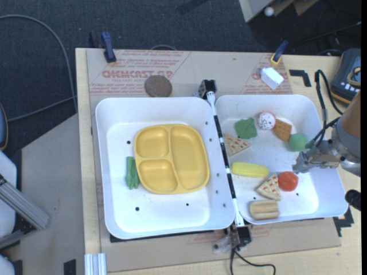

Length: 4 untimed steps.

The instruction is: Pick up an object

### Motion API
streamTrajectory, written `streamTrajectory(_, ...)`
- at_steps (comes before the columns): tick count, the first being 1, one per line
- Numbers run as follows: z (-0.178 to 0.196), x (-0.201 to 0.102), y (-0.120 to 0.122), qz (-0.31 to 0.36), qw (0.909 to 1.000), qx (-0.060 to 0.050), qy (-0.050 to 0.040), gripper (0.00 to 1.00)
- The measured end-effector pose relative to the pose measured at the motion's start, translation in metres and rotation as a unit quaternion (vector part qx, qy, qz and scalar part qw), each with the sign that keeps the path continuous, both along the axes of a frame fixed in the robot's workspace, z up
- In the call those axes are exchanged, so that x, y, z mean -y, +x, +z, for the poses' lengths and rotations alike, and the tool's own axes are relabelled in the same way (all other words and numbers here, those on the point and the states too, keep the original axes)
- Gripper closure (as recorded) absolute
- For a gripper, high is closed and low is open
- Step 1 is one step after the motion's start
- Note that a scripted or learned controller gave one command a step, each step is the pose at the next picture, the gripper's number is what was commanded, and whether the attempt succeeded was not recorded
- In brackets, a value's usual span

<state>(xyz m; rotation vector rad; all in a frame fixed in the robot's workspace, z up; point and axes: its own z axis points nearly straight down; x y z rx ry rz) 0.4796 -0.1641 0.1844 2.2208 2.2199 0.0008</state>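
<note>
The right bin (321,202) holds several toy foods. Along its back lie a green leafy piece (246,128), a white speckled ball (265,120), a brown bread piece (282,130) and a green ball (297,141). Nearer the front are a cracker wedge (235,145), a yellow corn cob (249,169), a red tomato (288,181), a pizza slice (269,187) and a tan bun (264,209). My gripper (301,166) reaches in from the right, low over the bin. It sits just above and right of the tomato and below the green ball. Nothing shows in its grasp.
The left bin (109,130) holds a yellow divided plate (171,157) and a green pea pod (132,172) beside it. A black divider strip (221,148) runs between the bins. A brown disc (157,86) and a white block (272,77) rest on the bench behind.
</note>
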Motion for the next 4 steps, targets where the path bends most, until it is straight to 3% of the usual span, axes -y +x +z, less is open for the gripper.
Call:
streamTrajectory(1, 0.0, 0.0, 0.0, 0.0, 1.0, 0.0, 0.0002, 0.0)
streamTrajectory(2, -0.093, -0.003, 0.001, -0.001, 1.0, 0.001, -0.0008, 0.0)
streamTrajectory(3, -0.096, -0.037, 0.037, 0.0, 1.0, 0.004, -0.001, 0.0)
streamTrajectory(4, -0.091, 0.012, 0.096, 0.001, 1.0, 0.0, -0.0002, 0.0)
